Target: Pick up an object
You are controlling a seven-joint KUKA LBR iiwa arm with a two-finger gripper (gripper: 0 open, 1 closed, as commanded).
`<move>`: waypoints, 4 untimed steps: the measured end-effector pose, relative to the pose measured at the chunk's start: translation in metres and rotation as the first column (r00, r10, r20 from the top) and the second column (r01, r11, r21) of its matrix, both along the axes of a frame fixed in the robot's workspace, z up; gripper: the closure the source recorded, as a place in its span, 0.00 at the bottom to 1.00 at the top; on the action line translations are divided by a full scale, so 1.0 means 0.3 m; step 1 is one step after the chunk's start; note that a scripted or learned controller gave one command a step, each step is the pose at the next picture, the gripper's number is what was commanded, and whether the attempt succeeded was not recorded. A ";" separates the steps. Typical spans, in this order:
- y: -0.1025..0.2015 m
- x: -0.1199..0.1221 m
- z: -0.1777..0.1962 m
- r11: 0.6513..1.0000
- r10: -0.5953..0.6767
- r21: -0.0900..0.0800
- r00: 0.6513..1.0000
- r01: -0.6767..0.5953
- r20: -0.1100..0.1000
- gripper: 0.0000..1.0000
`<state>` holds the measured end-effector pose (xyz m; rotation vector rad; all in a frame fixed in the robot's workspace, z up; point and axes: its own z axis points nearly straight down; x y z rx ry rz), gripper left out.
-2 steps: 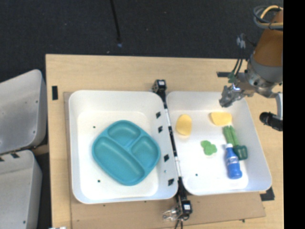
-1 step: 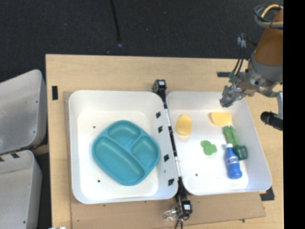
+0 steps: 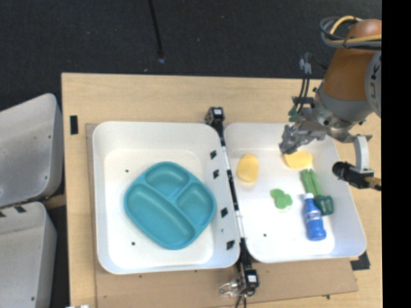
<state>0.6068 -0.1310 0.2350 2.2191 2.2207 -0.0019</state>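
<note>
Hanging low over the right bin [image 3: 347, 246], the hand [image 3: 293, 143] sits at the upper right of the frame, on the end of the grey and orange arm [image 3: 347, 76]. Its tips are right at the top edge of a yellow piece [image 3: 299, 160]. I cannot tell if they touch it, or if the hand is open or closed.

Just below the yellow piece lies a green stick [image 3: 309, 180], running down toward a dark green block [image 3: 325, 205]. A blue bottle [image 3: 314, 220] lies beside that block, lower right in the bin. A small green blob [image 3: 280, 198] sits to the left of the bottle, near the middle of the bin. A yellow lump [image 3: 248, 169] rests farther left, close to the wall between the two bins.

In the left bin [image 3: 109, 172] lies a blue tray [image 3: 169, 203] with three parts. Both bins sit on the tan counter [image 3: 160, 95].
</note>
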 end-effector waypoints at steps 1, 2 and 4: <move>0.160 -0.031 -0.026 1.000 -0.001 0.001 1.000 0.001 0.000 1.00; 0.305 -0.058 -0.046 1.000 0.002 0.001 1.000 -0.002 -0.001 1.00; 0.634 -0.152 0.034 1.000 0.002 0.003 1.000 -0.002 0.001 1.00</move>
